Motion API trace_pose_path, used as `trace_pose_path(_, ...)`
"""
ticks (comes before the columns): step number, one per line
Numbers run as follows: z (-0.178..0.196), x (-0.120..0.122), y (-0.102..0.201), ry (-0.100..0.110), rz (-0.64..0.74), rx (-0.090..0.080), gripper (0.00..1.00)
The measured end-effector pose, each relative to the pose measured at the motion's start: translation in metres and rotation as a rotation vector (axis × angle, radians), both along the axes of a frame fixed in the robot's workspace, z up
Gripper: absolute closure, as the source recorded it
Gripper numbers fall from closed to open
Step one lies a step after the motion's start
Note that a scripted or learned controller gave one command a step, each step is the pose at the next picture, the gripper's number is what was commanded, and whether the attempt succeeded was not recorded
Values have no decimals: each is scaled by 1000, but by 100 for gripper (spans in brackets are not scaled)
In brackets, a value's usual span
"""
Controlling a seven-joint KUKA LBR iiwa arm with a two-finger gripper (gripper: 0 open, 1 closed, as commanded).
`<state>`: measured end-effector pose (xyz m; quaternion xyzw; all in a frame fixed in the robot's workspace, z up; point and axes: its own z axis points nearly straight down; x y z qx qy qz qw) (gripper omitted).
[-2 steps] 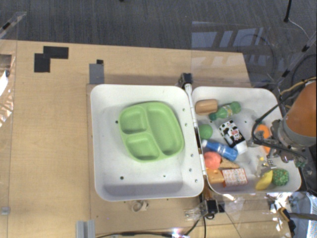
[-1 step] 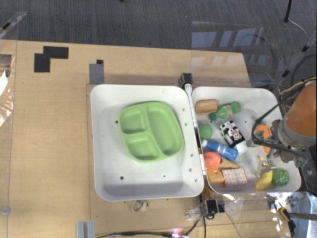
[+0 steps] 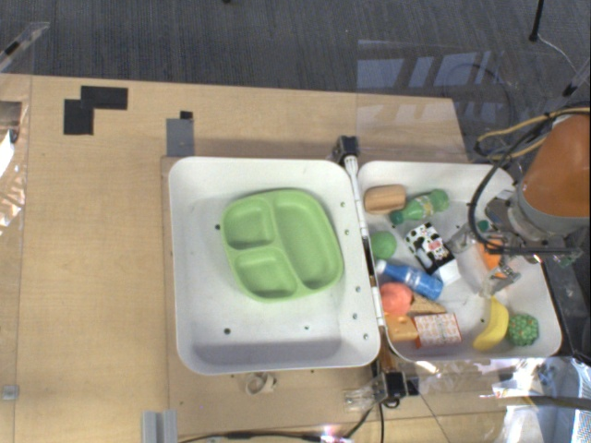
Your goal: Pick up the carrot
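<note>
1. Desk (image 3: 102, 275) is light wood, with two shallow white bins side by side toward its right half.
2. Left bin (image 3: 199, 340) holds a green divided plate (image 3: 282, 243), roughly centred.
3. Right bin (image 3: 545, 293) is cluttered, and the arm (image 3: 559, 178) comes in over its right edge with the orange band above the wrist.
4. Hand (image 3: 513, 247) hangs over the right part of the right bin, near that bin's right wall and about midway between its far and near edges.
5. Hand state: cannot tell, because the wrist and cables cover it from this angle.
6. Carrot (image 3: 493, 259) is a small orange piece in the right bin, just beside the hand on its left and near side. It is partly hidden by the hand. Cannot tell whether it is touching or gripped.
7. Banana (image 3: 494, 326) lies toward the right bin's near right corner, near the carrot on its near side.
8. Green bumpy item (image 3: 523, 329) sits just right of the banana, in the near right corner.
9. Tan bread roll (image 3: 384, 197) lies at the right bin's far left corner, well apart from the hand.
10. Black-and-white patterned item (image 3: 425, 243) is mid-bin, and a blue bottle (image 3: 411, 280) lies on its near side.
11. Pink-red ball (image 3: 395, 296) and a printed box (image 3: 436, 329) sit along the near left part of the right bin.
</note>
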<state>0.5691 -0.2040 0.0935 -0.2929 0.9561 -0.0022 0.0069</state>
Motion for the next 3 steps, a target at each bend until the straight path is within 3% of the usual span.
trace_pose_path(1,14,4,1,-13,-2,-1,100)
trace_pose_path(2,13,4,1,-12,-2,0,0)
trace_pose_path(3,27,8,2,-26,-4,-1,100)
